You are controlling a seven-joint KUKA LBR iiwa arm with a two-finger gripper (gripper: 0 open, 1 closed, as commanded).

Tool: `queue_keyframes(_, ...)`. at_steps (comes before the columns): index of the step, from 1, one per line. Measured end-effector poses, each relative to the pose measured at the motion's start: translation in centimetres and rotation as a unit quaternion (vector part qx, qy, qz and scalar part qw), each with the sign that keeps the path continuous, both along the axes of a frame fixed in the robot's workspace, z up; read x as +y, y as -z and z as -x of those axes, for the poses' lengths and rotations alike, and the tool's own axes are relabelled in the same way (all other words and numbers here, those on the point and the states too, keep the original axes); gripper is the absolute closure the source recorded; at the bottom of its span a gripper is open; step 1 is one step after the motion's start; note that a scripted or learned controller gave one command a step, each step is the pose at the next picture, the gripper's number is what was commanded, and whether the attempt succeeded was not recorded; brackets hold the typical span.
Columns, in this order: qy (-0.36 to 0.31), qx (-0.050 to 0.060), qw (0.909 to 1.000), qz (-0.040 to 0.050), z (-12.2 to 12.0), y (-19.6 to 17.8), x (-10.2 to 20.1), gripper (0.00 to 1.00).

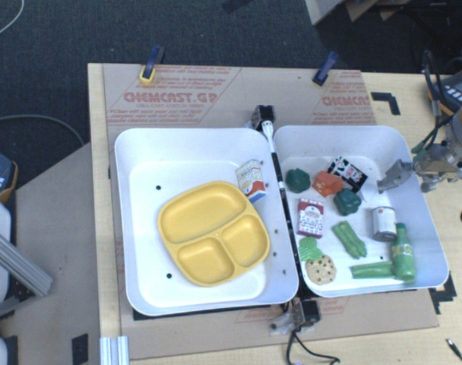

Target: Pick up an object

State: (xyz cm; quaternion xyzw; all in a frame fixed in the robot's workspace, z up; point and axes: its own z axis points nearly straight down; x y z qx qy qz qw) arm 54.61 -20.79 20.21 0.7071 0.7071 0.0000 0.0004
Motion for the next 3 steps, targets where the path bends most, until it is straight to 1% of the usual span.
queue_keyframes(1, 0.0, 0.002, 1.0, -0.0011, -0.7, 4.5, 0.0, 0.0)
queue_keyframes(2, 0.0, 0.004, 1.0, -0.0015, -0.3, 10.7, -0.4, 0.0)
queue_keyframes(3, -0.001, 0.002, 1.0, -0.002, -0.3, 11.8, -0.3, 0.0)
